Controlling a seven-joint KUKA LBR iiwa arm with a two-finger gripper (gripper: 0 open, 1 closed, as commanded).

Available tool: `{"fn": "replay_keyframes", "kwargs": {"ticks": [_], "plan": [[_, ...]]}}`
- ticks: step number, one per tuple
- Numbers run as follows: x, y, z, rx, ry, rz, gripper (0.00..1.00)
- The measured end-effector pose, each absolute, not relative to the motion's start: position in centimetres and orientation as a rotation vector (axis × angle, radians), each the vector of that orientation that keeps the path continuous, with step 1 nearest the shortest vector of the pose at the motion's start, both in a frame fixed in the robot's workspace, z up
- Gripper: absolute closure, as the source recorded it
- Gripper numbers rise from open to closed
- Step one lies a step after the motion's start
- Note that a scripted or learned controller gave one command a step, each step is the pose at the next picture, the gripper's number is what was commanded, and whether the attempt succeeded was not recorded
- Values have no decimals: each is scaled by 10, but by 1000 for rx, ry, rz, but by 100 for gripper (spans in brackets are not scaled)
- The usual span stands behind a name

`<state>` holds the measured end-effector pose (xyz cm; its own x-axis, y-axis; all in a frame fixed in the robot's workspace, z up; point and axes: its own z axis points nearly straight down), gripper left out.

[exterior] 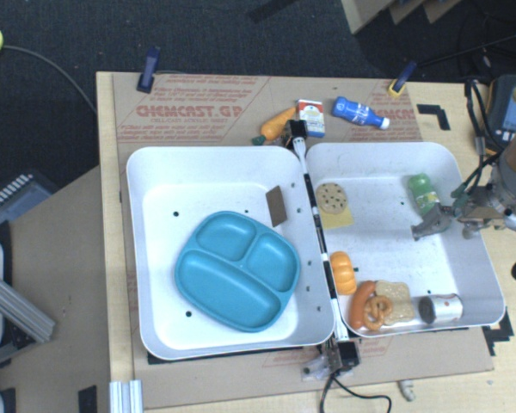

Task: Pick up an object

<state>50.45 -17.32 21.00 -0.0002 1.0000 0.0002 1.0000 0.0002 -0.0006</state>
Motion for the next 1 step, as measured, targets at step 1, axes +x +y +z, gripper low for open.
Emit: {"fn": "replay_keyframes", "kwargs": {"ticks": [1], "plan": [[559, -205, 130, -2221, -2220, 2, 0]]}}
